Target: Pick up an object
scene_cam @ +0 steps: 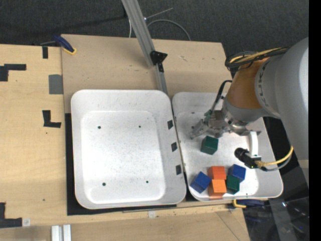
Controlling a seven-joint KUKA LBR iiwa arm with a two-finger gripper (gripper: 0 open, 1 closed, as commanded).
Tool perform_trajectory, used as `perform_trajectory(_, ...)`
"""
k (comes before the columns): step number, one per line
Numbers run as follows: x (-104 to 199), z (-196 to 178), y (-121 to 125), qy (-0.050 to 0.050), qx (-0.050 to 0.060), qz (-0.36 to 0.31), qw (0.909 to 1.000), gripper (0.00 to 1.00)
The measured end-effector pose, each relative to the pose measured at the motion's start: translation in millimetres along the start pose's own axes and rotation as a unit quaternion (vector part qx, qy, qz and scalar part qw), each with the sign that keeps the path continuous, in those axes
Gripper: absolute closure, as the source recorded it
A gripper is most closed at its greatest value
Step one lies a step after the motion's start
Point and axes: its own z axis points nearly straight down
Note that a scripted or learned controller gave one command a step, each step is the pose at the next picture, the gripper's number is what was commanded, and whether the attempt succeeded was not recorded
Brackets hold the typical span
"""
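Observation:
My gripper (203, 128) hangs over the upper middle of the right bin (266, 185), open, with nothing between its fingers. A green cube (209, 145) lies just below it on the bin floor, apart from the gripper. Along the bin's front edge sits a cluster of blocks: a blue cube (200, 181), two orange blocks (217, 179) stacked close together, a second blue cube (237, 172) and a dark green cube (232, 184).
The left bin (80, 104) stands beside the right one, and their rims meet at the middle (173, 134). A slanted metal pole (143, 29) crosses the back of the bench. The arm's grey body and cables (266, 162) overhang the right bin's right side.

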Motion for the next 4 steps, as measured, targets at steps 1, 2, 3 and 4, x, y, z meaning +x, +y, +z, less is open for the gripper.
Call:
perform_trajectory(1, 1, -12, 1, 0.0, -0.001, -0.001, 1.0, 1.0)
perform_trajectory(2, -3, -55, 4, 0.0, -0.004, 0.0, 1.0, 1.0)
perform_trajectory(3, 4, -116, 2, 0.0, -0.006, -0.001, 1.0, 1.0)
perform_trajectory(4, 4, -159, 2, 0.0, -0.005, 0.0, 1.0, 1.0)
